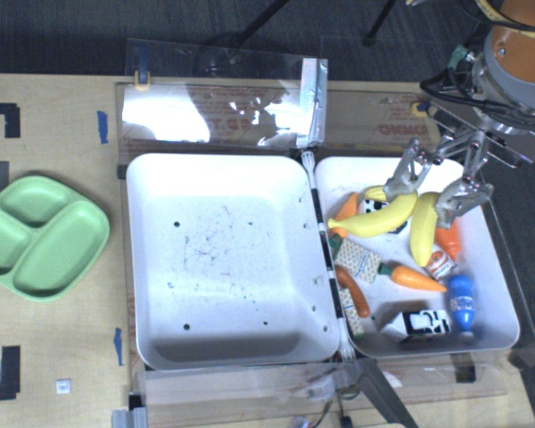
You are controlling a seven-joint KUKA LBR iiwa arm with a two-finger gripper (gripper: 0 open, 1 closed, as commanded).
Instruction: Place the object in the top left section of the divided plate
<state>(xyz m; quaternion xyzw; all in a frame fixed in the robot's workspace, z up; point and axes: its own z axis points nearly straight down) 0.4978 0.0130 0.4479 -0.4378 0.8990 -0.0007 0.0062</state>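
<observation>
Bottle (461, 300) partly hidden by clutter.

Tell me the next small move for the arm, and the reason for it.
Probably lower the end effector onto the banana just below it. It sits above the right bin with nothing visibly between its fingers, while the green divided plate waits far to the left, past the left bin.

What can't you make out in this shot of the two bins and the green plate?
- Gripper: the camera view does not settle whether anything is held above the bananas.
- Arm: cut off by the top right edge.
- Items under the bananas: partly covered, identity unclear.
- Small black and white object in the right bin: too small to identify.
- Green divided plate: left rim cut by the edge.
</observation>
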